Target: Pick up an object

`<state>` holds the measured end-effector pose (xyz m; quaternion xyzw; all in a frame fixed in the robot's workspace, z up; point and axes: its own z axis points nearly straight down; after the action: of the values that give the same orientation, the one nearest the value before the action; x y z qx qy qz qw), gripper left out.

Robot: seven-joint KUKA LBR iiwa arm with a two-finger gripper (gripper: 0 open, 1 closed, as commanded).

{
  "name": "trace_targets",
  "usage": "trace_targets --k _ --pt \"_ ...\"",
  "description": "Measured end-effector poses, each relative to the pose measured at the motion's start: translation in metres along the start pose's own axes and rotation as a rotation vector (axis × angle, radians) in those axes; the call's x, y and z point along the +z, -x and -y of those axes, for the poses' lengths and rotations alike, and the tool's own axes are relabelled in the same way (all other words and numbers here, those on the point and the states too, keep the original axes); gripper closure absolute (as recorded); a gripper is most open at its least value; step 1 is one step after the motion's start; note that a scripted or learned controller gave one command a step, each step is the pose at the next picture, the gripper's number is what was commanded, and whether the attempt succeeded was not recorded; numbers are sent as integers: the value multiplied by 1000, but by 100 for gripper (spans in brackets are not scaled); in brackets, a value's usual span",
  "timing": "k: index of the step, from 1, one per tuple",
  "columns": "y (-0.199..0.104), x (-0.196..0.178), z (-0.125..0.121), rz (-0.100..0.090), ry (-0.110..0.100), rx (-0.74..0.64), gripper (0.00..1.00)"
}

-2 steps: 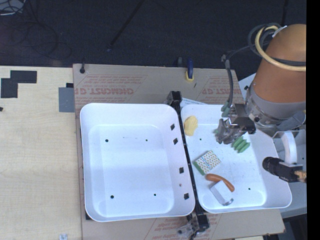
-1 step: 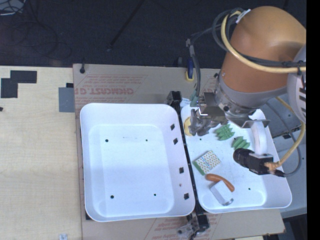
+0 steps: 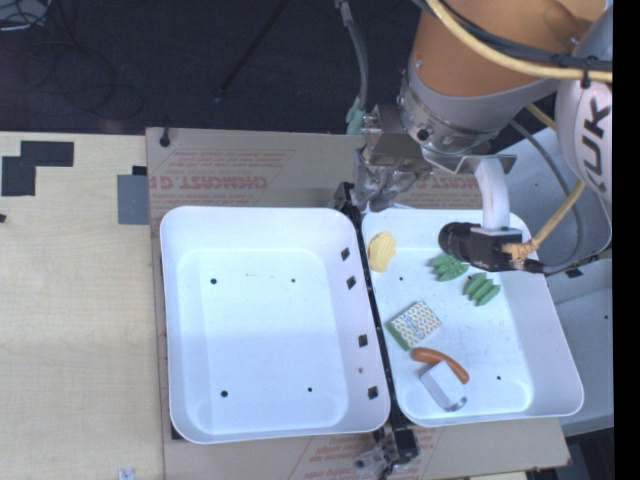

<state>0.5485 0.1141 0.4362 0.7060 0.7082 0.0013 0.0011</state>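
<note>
Objects for picking lay in the right bin [image 3: 545, 368]: a yellow piece [image 3: 381, 252] near its back-left corner, green bits [image 3: 466, 277], a checked block [image 3: 415, 322], an orange carrot [image 3: 440, 362] and a grey piece [image 3: 441, 388]. The gripper [image 3: 378, 196] hung above the divide between the bins, just behind the yellow piece; whether it was open or shut could not be told, and nothing showed in it. A descent from there might have struck the bin wall rather than the yellow piece. The left bin [image 3: 180, 318] sat on brown cardboard [image 3: 250, 168] over a pale tabletop [image 3: 70, 318]; dark floor with cables lay behind.
</note>
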Motion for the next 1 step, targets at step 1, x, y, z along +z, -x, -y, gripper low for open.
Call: trace_targets --k 1 --pt "-34 -32 -47 1 -2 2 100"
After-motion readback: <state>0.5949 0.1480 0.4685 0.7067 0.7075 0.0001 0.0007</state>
